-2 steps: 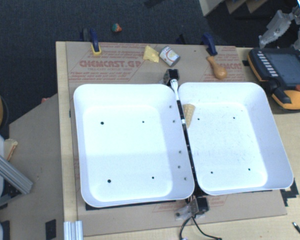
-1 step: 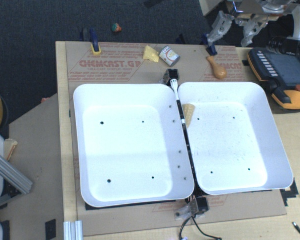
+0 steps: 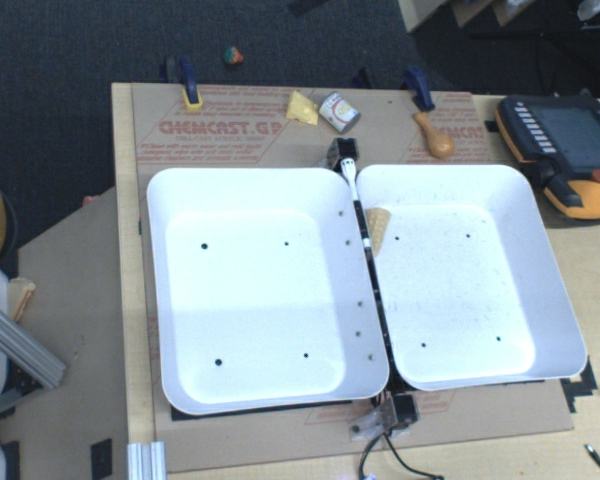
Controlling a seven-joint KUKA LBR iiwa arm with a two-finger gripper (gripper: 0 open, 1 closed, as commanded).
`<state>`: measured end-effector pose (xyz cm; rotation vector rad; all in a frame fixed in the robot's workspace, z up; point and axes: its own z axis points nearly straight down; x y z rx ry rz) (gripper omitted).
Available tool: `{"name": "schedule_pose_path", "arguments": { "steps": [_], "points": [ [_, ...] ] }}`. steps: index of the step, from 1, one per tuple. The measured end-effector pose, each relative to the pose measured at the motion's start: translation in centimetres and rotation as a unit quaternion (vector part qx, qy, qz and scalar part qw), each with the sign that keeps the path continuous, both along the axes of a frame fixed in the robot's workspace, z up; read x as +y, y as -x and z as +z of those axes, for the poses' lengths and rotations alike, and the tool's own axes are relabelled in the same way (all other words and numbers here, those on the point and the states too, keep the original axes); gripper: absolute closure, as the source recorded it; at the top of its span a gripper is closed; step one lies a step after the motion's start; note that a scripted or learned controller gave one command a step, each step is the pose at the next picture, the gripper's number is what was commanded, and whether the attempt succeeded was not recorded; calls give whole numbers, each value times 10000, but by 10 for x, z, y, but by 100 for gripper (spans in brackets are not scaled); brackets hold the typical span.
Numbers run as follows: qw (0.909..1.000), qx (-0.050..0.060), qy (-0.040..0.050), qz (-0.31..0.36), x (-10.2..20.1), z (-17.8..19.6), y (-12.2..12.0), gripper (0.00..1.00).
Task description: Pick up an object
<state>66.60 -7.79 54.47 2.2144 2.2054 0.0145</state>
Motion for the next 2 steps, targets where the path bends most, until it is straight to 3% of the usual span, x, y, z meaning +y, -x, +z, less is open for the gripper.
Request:
{"name": "schedule_pose_path", "arguments": {
  "steps": [1,2],
  "points": [
    [9999,126,-44,78,104,-56,73,0],
    [10000,73,-24,28,98,-43,70,100]
  ]
}}
